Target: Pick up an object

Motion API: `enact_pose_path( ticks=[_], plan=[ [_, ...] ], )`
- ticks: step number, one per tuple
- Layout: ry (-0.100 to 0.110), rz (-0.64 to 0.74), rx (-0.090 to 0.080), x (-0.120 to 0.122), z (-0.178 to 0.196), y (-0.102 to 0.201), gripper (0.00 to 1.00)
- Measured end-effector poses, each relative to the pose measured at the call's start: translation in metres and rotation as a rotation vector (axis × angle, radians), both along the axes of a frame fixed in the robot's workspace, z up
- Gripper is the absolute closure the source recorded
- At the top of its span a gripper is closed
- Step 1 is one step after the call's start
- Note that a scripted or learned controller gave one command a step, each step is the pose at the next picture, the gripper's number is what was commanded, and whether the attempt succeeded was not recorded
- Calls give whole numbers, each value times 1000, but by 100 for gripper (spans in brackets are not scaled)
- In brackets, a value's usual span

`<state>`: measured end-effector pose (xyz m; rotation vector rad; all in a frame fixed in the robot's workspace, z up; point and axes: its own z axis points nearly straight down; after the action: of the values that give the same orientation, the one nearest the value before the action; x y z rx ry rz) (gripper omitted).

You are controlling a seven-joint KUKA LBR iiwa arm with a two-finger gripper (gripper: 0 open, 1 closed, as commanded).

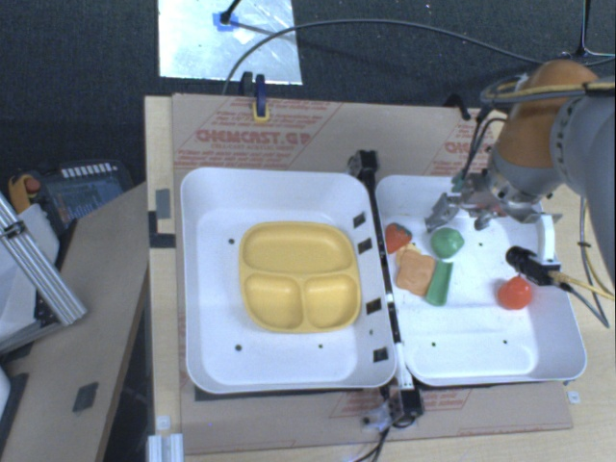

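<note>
The hand (pixel 456 217) hangs low over the upper part of the right bin (pixel 500 352), right of centre in the frame, on the grey arm (pixel 589 147) that comes in from the right edge. Its metal parts blur together against the white floor, so I cannot tell whether it is spread or pressed together, and nothing can be made out pinched in it.

Just below it, close enough to seem touching, lies a green round piece (pixel 446 243). A green cylinder (pixel 439 283) lies under that, tilted, its left side against a tan-orange block (pixel 416 271). A small red piece (pixel 397 236) sits just above the block, near the bin's left wall. A red-orange ball (pixel 514 293) rests apart from the cluster, toward the right wall. These crowd one another below and to the left of the hand.

A row of black clips (pixel 365 246) runs down the seam between the bins. The left bin (pixel 207 258) holds a yellow divided tray (pixel 298 275). Both bins rest on the worktop (pixel 289 133), a pale board with red lettering and a blue-and-yellow clamp (pixel 258 94) on its top edge. A foil sheet (pixel 192 27) lies at the upper left. At the left edge, a grey keypad device (pixel 91 186) and an aluminium rail (pixel 38 268) are cut off.
</note>
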<state>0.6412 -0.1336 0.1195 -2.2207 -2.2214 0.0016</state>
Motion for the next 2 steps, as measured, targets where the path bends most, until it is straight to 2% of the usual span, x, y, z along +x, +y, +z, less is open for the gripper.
enact_pose_path(
  ticks=[1,2],
  plan=[
    [-6,0,-1,2,14,0,100],
    [-9,4,-1,4,80,2,100]
  ],
)
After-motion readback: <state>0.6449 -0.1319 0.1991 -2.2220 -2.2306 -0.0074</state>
